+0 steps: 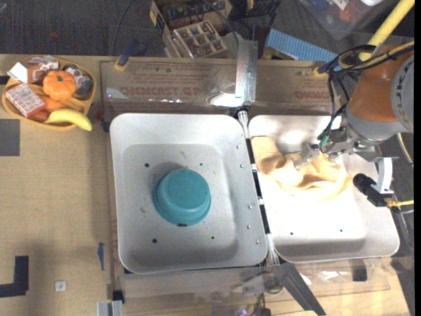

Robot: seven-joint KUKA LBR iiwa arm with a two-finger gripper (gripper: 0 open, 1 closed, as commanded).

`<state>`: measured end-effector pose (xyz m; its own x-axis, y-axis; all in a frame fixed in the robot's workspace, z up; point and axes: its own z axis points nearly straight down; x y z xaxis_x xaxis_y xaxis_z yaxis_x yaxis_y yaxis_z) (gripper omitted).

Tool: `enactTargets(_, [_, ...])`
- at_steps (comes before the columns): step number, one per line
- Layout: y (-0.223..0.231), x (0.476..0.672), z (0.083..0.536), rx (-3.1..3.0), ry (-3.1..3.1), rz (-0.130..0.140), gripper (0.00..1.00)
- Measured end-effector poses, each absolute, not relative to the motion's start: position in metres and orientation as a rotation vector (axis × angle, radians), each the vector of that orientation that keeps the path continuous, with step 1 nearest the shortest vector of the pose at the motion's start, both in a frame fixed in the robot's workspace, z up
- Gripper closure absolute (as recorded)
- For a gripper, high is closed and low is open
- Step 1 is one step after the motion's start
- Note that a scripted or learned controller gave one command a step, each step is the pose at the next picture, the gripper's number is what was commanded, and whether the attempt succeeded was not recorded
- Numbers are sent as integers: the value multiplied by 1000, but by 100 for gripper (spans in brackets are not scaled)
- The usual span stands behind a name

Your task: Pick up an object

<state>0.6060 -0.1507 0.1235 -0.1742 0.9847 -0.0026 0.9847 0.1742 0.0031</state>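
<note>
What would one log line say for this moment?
arm: over right bin | tool: at tan cloth | teal bowl: left bin

Bench [52, 196]: two white bins [125, 143], fruit basket [13, 104], perhaps wicker.

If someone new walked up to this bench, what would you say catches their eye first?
Probably the teal bowl, lying upside down and alone in the middle of the left bin. Next, the grey arm with its orange band reaching into the right bin, its gripper low over a crumpled tan cloth. A basket of toy food sits at the far left corner.
</note>
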Motion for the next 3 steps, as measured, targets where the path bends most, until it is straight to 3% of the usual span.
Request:
enactTargets(1, [-167, 616, 89, 2043, 2377, 6, 0])
enactTargets(2, [-166, 618, 101, 2037, 2376, 9, 100])
enactTargets(3, [-166, 618, 101, 2037, 2376, 9, 0])
